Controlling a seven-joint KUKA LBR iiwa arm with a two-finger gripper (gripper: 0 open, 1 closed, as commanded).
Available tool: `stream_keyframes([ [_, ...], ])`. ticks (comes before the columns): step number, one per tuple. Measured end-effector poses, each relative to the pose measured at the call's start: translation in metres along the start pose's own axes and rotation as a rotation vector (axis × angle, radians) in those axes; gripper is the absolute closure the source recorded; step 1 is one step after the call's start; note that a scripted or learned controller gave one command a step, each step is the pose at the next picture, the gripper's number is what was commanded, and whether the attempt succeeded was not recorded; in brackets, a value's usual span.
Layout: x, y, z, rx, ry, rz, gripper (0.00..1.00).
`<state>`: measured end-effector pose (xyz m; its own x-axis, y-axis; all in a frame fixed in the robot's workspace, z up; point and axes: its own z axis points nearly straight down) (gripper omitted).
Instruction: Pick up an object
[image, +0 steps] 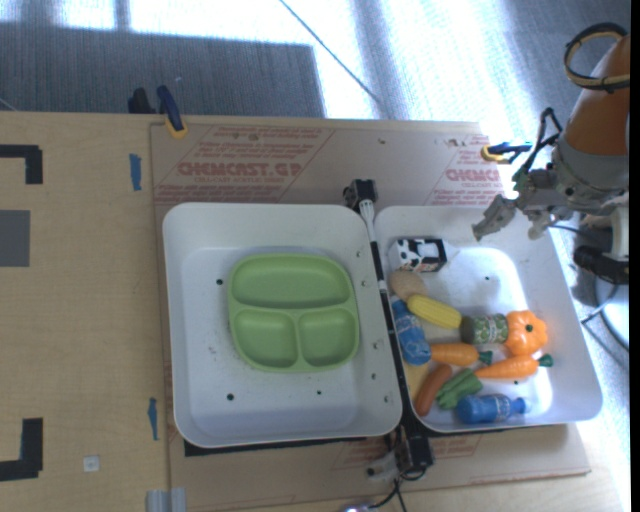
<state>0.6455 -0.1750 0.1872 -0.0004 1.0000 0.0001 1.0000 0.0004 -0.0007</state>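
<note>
The right bin (560, 300) holds several toys: a black-and-white cow (418, 254), a yellow corn cob (434, 311), a green can (484, 329), an orange pumpkin-like toy (526, 332), carrots (507, 368), a green pea pod (458, 384) and a blue bottle (490, 407). My gripper (514, 222) hangs above the bin's far right part, open, with its two fingers spread and nothing between them. It stands up and to the right of the cow, apart from every toy.
The left bin (190, 300) bears a green divided plate (293, 310). A second blue bottle (409, 335) and a beige toy (405, 283) lie against the right bin's left wall. Clamps (172, 110) sit at the board's far edge.
</note>
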Motion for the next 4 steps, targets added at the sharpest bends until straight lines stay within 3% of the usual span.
stream_keyframes([
  [1, 0.06, -0.046, 0.088, 0.002, 0.001, -0.002, 0.0],
  [2, 0.072, 0.01, 0.103, 0.066, -0.003, -0.008, 0.0],
  [4, 0.072, 0.01, 0.103, 0.065, -0.003, -0.007, 0.0],
])
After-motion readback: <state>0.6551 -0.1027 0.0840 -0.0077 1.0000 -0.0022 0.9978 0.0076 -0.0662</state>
